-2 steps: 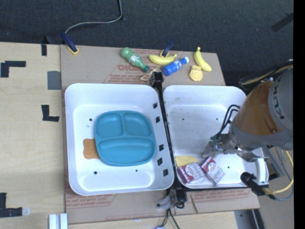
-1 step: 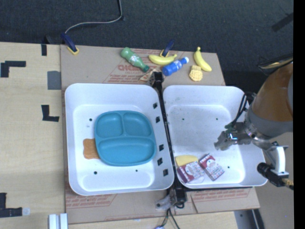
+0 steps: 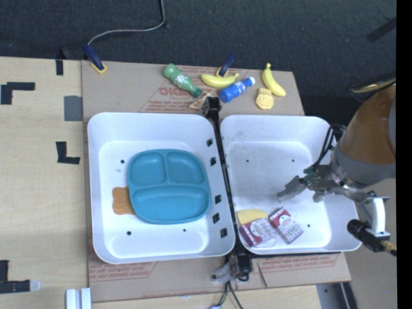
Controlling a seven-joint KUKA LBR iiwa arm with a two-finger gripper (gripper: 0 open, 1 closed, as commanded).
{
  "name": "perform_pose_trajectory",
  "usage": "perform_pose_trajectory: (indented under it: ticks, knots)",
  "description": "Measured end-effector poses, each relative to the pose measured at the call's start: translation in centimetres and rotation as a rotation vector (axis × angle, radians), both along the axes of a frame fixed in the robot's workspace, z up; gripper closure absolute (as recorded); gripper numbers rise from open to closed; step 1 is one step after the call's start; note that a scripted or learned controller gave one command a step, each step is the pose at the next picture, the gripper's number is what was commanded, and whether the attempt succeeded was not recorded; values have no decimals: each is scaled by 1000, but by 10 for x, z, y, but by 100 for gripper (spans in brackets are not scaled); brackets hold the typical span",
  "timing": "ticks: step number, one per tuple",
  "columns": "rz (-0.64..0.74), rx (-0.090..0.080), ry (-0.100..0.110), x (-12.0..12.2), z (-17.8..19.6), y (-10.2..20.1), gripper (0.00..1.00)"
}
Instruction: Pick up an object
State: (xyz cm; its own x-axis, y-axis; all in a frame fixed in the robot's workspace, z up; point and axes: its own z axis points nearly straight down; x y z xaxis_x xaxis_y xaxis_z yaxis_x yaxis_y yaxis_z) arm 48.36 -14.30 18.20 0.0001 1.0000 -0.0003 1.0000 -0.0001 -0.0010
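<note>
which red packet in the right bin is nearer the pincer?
The right-hand red packet, just below the pincer; the other packet lies further left beside the yellow piece.

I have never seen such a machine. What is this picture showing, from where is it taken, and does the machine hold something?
One camera looks down at a slant on a bench with two white bins. The grey and orange shape at the right is a robot arm; its gripper hangs over the right bin, with nothing visible in it. That bin holds two red and white packets and a yellow piece. The left bin holds a blue divided plate with an orange piece beside it. Behind the bins lie toy bananas, a green bottle and a blue bottle.
</note>
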Motion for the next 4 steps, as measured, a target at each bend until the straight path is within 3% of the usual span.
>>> perform_pose_trajectory:
  ticks: [1, 2, 3, 4]
  knots:
    - [1, 1, -2, 0, -93, 30, 0]
    - [0, 0, -2, 1, -84, 29, 100]
    - [-1, -2, -1, 0, 16, -37, 100]
    - [-1, -1, 0, 0, 15, -37, 0]
